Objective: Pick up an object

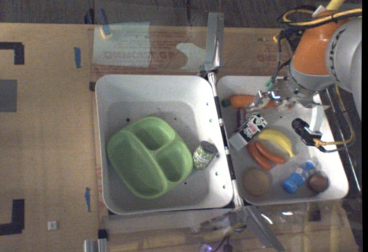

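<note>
Gripper hangs low over the back part of the right bin, and from my screen I cannot tell how far open it is or whether it has hold of anything. Closest to it is an orange carrot, lying crosswise against the bin's back left wall, just beside the gripper.

Just in front of the carrot lies a small carton printed with black and white cow patches; I can't read any writing on it. To its right a yellow banana lies touching a pair of red-orange sausages. Nearer the front edge I see a round brown fruit, a small blue bottle lying tilted, and a smaller dark brown ball just beside the bottle.

In the left bin a green divided plate takes up the middle, with a little can on its side at the plate's right rim; its green label is too small to read.

Behind that bin a clear sheet lies on the counter, its lettering too faint for me to make out.
</note>
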{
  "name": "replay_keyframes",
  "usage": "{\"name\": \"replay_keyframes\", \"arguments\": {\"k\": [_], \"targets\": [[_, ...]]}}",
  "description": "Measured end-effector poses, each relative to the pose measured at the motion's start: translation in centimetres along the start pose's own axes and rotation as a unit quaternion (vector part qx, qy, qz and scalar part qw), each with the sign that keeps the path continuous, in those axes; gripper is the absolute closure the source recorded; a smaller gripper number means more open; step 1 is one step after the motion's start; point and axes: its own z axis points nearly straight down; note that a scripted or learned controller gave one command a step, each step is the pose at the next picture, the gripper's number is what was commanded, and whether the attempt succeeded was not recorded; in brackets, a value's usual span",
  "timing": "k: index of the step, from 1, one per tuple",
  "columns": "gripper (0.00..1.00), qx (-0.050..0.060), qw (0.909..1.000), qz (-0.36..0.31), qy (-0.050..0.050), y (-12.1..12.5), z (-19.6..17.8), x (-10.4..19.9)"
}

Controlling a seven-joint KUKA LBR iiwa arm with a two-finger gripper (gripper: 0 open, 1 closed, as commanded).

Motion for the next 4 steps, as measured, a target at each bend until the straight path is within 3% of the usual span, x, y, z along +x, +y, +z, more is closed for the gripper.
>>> {"name": "replay_keyframes", "arguments": {"k": [1,2,3,4], "targets": [[1.00,-0.004,1.0000,0.001,0.000,0.2,-1.2,-0.1],[1.00,0.006,0.9939,0.110,-0.001,1.2,-7.6,-8.0],[0.00,0.007,0.9940,0.110,0.000,1.2,-7.6,-8.0],[0.00,0.003,0.9968,0.079,0.006,2.8,-0.1,-5.9]]}}
